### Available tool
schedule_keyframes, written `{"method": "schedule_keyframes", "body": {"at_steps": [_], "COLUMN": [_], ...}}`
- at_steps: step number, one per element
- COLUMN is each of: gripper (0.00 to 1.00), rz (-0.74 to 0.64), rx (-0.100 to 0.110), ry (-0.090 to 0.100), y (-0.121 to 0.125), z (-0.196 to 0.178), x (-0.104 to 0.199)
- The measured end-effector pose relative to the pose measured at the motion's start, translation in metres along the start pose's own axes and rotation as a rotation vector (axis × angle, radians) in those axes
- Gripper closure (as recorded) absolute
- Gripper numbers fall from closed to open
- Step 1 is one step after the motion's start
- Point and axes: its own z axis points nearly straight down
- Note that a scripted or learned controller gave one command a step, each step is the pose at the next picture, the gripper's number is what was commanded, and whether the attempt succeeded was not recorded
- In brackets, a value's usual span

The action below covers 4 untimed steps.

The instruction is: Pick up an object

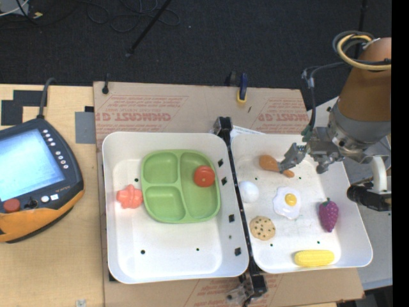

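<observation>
On the left, the white bin point(128, 248) holds a green divided plate point(180, 187) with a red tomato point(204, 176) in its upper right compartment, and a pink toy point(130, 197) lies just beside the plate's left edge; we leave all of that alone.

In the right bin point(358, 248) the hand point(295, 156) sits over the upper part, touching or just above an orange piece that looks like a chicken drumstick point(273, 164). We judge this drumstick to be the thing to pick up, as it lies nearest the hand. Its fat end points up and left, its thin end down and right toward the hand, so the long axis runs on a slant across the bin. We cannot tell whether the hand's two sides are apart or together (they are too dark and small against the arm).

To do this step well, we would set the hand across that slanted axis, not along it, centre it over the thick middle, and go down until the bin floor is nearly met before closing. We would keep away from the white egg point(248, 190) and the fried egg point(287, 202) below. Further right lie a cookie point(261, 228), a corn cob point(314, 257) and a purple fruit point(328, 215), well apart.
</observation>
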Motion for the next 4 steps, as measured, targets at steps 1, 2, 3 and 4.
{"method": "schedule_keyframes", "body": {"at_steps": [1,2,3,4], "gripper": [0.0,0.0,0.0,0.0], "rz": [-0.002,0.002,-0.002,-0.001], "rx": [-0.013,-0.011,-0.01,-0.013], "ry": [-0.001,-0.001,-0.001,-0.003], "y": [0.002,0.003,-0.003,0.005], "z": [-0.007,0.039,0.084,0.128], "x": [0.0,0.007,0.008,0.006]}}
